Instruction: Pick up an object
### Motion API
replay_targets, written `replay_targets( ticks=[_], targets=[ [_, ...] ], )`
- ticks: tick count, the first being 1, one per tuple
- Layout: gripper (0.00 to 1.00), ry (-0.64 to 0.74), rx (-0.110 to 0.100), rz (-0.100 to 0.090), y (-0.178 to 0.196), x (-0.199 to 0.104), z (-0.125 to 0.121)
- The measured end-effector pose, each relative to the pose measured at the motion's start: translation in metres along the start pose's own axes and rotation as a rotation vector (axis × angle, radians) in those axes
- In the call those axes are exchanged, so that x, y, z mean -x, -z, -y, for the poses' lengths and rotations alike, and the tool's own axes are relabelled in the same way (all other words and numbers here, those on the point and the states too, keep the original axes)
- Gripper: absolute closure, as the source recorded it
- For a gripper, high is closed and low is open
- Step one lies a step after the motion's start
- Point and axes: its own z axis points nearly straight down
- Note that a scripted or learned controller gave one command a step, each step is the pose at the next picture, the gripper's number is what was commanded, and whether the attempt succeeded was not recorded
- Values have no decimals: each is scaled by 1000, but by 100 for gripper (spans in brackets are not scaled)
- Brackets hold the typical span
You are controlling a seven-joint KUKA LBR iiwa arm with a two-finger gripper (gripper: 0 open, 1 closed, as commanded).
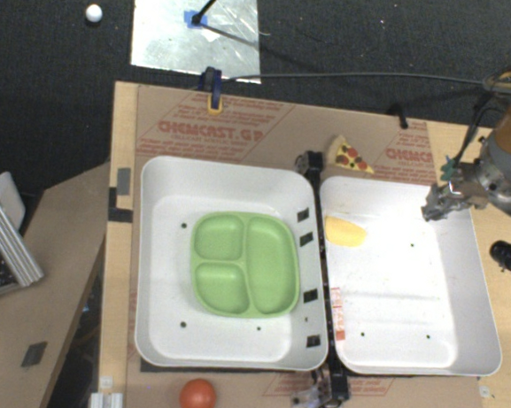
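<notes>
In the left bin (159, 235) I see a green divided tray (245, 263). In the right bin (470, 289), a yellow piece (345, 232) lies near the upper left corner, at about eight o'clock from my gripper (436, 208) and well apart. I can't tell the gripper's state.
</notes>
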Motion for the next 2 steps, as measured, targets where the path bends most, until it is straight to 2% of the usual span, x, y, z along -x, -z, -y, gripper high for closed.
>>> replay_targets(
  ticks=[1, 2],
  targets=[
    [100, 1, 0, 0, 52, 0, -2],
    [100, 5, -6, -2, 48, -44, 1]
  ],
)
